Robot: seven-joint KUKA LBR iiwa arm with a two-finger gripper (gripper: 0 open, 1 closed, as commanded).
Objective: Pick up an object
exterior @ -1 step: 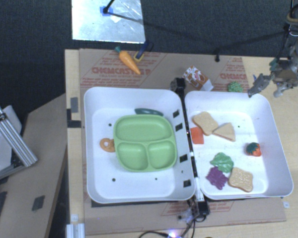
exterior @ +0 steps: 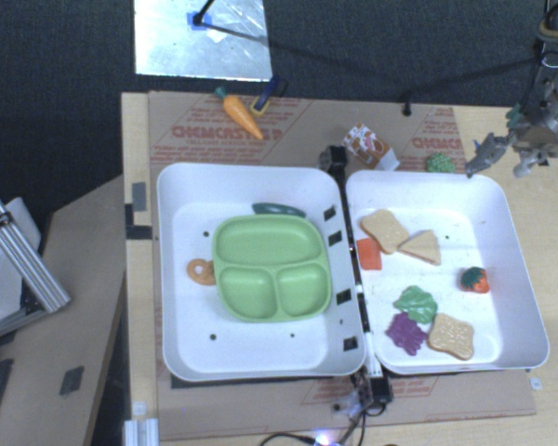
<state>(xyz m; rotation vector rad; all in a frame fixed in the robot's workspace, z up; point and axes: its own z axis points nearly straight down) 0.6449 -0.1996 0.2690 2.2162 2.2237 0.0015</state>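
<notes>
A: Bread first, nearest the camera: a tan toy toast slice (exterior: 451, 335) lies at the front of the right white shallow bin (exterior: 516, 240), with a purple toy grape bunch (exterior: 406, 333) just beside it and a green leafy toy lettuce piece (exterior: 416, 302) touching the grapes from behind.

B: And deeper into that bin?

A: A red and green toy strawberry (exterior: 475, 280) near the right wall, an orange-red toy block (exterior: 369, 255) by the divider, then a tan wedge-shaped bread piece (exterior: 422, 246) touching a second, rounded tan slice (exterior: 382, 229). The left white bin (exterior: 181, 249) carries a light green three-compartment plastic tray (exterior: 270, 266), a small orange pretzel-like ring (exterior: 202, 271) beside it and a dark green thin piece (exterior: 279, 210) at its far rim.

B: How far along is the pick?

A: Not begun, I judge. The grey two-finger tool (exterior: 502, 151) hangs above the counter (exterior: 530, 128) beyond the right bin's far right corner, apart from every toy. Its prongs look spread with nothing between them. The approach, the descent and the grasp are all left.

B: Any writing?

A: The brown cardboard sheet (exterior: 298, 124) under the bins reads "CHEMCAST" in red, repeated. On it lie an orange toy carrot (exterior: 242, 115), a red and white patterned packet (exterior: 365, 143) whose print is too small to read, and a small green toy (exterior: 439, 163).
</notes>
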